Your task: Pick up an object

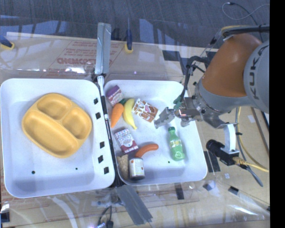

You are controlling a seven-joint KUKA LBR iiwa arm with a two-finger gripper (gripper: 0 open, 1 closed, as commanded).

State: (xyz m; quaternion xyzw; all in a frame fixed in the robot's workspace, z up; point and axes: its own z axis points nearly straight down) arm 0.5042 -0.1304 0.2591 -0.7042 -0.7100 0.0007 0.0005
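Arm (237,75) cut off at right edge.

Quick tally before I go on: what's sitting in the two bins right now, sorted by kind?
Toy fruit and veg: 2, carrot, banana
Sausage: 1
Green bottle: 1
Can: 1
Packets and boxes: 3
Yellow divided plate: 1
Total: 9

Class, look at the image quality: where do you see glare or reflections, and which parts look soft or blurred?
Camera view: bluish reflections streak the clear sheeting behind the bins; the left bin is evenly lit; the gripper looks soft; small labels are unreadable.
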